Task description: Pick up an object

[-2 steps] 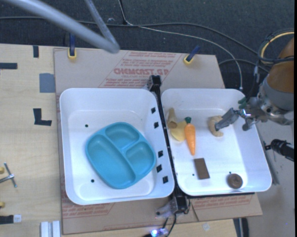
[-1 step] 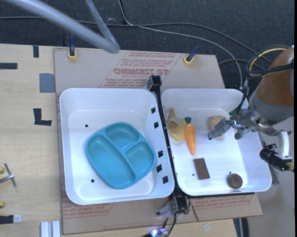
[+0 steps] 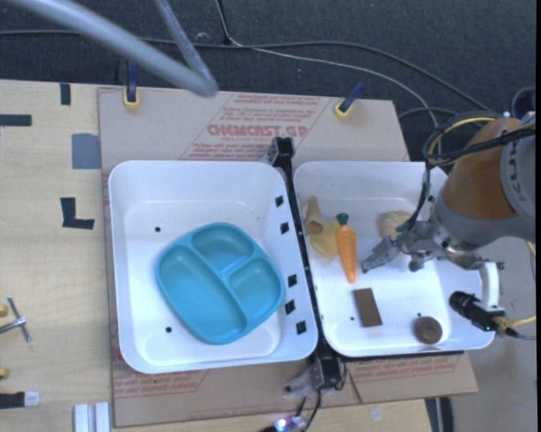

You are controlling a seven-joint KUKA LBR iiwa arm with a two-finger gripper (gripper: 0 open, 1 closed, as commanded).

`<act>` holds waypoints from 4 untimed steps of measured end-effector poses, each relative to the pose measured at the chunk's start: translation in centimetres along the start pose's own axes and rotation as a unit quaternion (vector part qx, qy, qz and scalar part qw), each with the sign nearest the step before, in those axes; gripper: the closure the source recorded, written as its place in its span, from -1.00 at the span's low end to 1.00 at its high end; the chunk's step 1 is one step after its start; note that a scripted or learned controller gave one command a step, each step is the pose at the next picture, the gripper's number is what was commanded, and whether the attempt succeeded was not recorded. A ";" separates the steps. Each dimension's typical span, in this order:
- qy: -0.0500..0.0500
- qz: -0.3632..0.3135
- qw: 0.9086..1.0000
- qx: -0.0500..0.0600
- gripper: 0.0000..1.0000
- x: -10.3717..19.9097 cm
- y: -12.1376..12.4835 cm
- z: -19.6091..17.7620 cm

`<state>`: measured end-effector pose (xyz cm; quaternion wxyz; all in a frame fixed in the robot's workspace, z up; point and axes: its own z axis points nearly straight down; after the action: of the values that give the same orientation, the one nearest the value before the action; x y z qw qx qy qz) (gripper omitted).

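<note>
The carrot (image 3: 347, 251) lay in the right bin (image 3: 369, 336), long axis near vertical, green top pointing away. The gripper (image 3: 389, 252) hung just beside it, fingers spread, grasping nothing.

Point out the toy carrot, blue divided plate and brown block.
toy carrot (image 3: 347, 253), camera view, middle of the orange body
blue divided plate (image 3: 218, 282), camera view, central ridge
brown block (image 3: 367, 308), camera view, top face
</note>
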<state>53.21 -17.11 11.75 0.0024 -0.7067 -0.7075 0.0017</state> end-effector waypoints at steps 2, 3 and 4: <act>-0.002 0.000 1.000 -0.004 1.00 0.0 0.1 2.1; -0.001 0.000 1.000 -0.005 1.00 0.0 0.7 -4.0; -0.001 -0.001 1.000 -0.005 1.00 0.8 1.3 -8.8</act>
<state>54.52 -16.33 20.51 -0.0017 -0.7061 -0.7081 -0.0010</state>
